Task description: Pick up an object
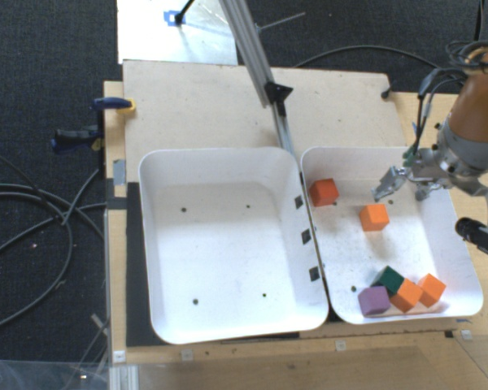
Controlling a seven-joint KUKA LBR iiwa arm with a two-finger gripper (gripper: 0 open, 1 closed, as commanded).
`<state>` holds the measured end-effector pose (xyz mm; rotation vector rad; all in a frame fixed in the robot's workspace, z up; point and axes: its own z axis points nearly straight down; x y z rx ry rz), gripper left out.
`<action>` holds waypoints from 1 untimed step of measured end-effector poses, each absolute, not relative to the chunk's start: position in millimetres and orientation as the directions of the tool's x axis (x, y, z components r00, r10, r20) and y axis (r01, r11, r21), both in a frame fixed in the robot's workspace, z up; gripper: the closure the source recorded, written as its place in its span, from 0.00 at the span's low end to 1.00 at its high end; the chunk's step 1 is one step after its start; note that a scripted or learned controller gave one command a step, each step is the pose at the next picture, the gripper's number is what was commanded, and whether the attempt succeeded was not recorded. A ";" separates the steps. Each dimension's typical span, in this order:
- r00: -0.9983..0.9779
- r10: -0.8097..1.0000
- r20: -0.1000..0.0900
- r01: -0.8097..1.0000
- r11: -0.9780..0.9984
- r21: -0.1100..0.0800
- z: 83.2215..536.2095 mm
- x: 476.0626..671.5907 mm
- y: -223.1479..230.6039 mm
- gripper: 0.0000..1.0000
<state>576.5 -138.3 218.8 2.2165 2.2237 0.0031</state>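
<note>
Nearest the camera, the right bin (464, 254) holds a tight cluster in its front corner: a purple cube (374, 301), a dark green cube (388, 279) just behind it, and two orange blocks, one (406, 296) touching the purple and green cubes and the other (431, 289) just beside it toward the bin's right wall. These four crowd one another and sit close to the front rim, so little free space lies around them. Behind the cluster the bin floor is open white up to a lone orange cube (375, 217) near the middle, with bare floor on all sides. Farther back and toward the divider between the bins, another orange cube (324, 192) lies near the right bin's left wall. The left bin (159, 242) shares that divider, and its floor is wide and bare.

The gripper (388, 185) hangs over the right bin's back half, above and just right of the middle orange cube and apart from it; its metal fingers point down and toward the divider. Whether the fingers are spread or closed I cannot tell at this angle, and nothing is seen between them. The arm's grey wrist and orange band (480, 108) rise from the bin's right rim. Beyond the bins lies the bare bench (195, 104), crossed by a slanted metal pole (248, 39).
</note>
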 end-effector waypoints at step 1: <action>-0.004 1.000 -0.001 1.000 0.004 0.002 88.5 585.9 -122.3 0.00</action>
